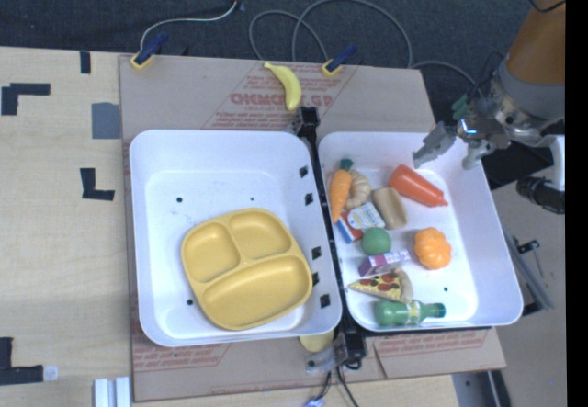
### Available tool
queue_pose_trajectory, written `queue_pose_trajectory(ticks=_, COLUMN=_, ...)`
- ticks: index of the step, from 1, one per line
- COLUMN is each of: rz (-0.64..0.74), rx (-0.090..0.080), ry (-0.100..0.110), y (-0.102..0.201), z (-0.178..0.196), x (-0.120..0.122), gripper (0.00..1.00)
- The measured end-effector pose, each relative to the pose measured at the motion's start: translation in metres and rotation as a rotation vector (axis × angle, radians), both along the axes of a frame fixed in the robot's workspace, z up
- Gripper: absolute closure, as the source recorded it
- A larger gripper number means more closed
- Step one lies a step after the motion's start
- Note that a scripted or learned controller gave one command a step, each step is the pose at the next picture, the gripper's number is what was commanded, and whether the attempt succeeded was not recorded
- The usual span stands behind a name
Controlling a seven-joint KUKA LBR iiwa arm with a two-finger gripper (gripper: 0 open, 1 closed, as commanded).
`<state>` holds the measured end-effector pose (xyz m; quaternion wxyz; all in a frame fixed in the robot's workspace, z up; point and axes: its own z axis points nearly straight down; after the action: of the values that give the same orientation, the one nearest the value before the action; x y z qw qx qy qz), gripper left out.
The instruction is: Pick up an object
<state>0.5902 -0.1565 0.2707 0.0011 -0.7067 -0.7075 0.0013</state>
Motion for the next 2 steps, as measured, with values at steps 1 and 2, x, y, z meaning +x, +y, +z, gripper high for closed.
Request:
queue_pose_trajectory(ticks=1, rz=0.002, rx=0.001, ry=0.006, y=0.002, z=-0.085, x=0.033, gripper=0.0)
queue_pose_trajectory(ticks=2, rz=0.0, rx=-0.001, ry=-0.005, y=-0.012, z=-0.164, x=0.053, gripper=0.0)
